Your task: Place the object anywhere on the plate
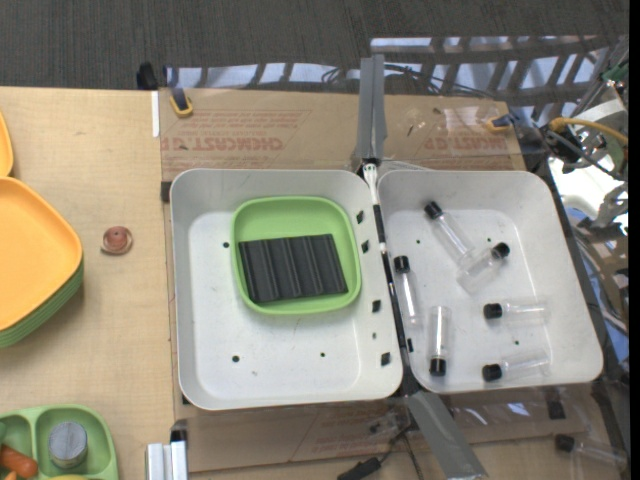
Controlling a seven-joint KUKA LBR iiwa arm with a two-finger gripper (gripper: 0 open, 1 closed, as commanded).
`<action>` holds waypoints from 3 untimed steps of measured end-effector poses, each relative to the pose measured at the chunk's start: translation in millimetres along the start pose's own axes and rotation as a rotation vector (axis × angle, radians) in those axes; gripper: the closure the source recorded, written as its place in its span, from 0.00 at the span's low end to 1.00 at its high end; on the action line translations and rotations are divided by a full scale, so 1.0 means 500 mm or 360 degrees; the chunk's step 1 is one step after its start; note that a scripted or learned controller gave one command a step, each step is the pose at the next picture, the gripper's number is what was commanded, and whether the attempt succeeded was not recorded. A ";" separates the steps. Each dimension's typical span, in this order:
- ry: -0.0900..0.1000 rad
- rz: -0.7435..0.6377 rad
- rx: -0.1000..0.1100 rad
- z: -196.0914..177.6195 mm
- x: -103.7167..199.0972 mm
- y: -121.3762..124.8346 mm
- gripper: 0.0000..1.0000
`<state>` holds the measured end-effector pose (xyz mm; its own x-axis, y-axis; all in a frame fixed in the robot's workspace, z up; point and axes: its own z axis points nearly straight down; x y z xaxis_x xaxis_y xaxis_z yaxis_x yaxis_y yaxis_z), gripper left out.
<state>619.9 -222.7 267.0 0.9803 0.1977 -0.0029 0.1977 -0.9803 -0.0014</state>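
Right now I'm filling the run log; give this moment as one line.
plate: left bin, holds dark ridged pad | vials: right bin, loose | task: not done

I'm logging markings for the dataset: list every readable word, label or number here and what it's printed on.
"CHEMCYCL" or similar, red print seen upside down on the cardboard sheet behind the left bin; the last letters are unsure.
Fainter red print on the cardboard behind the right bin: too blurred to read.

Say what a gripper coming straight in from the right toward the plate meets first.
If low, likely the right bin at its rim, then the vials in it; travelling higher, the way to the green plate looks free. Height can't be judged.
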 end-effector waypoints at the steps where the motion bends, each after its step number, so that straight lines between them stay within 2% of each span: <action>1: -0.0004 -0.0001 0.0000 0.024 0.000 -0.001 0.00; 3: -0.0005 0.0000 0.0000 0.034 -0.021 -0.005 0.00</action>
<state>609.1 -222.4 250.3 0.9802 0.1977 -0.0061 0.1977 -0.9803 -0.0016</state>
